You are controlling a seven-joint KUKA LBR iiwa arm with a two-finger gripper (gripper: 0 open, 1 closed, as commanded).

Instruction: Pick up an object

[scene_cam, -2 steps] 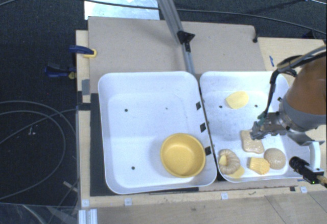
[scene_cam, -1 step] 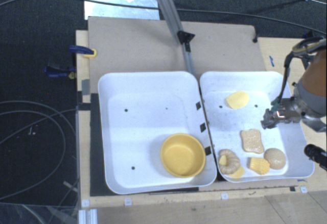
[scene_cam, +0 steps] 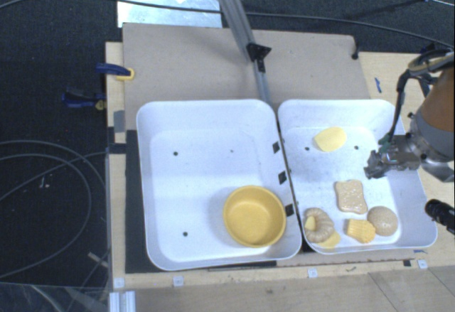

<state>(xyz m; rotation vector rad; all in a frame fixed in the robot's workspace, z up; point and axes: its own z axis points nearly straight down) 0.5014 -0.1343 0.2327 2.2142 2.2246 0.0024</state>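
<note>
The right bin (scene_cam: 298,119) holds several toy foods: a pale yellow round piece (scene_cam: 330,138) near its back, a tan cracker-like slab (scene_cam: 351,197) in the middle, a beige croissant-like piece (scene_cam: 318,224), a small yellow ridged piece (scene_cam: 361,231) and a tan round bun (scene_cam: 383,220) along its front. My gripper (scene_cam: 378,163) hangs over the right side of this bin, right of and slightly above the slab, with nothing visibly between its fingers. A yellow bowl (scene_cam: 254,215) sits in the left bin (scene_cam: 206,115) at the front right.
A grey pole (scene_cam: 238,15) slants across the cardboard backing behind the bins. A blue and yellow clamp (scene_cam: 114,72) grips the bench's left edge. Cables lie on the dark floor at the left.
</note>
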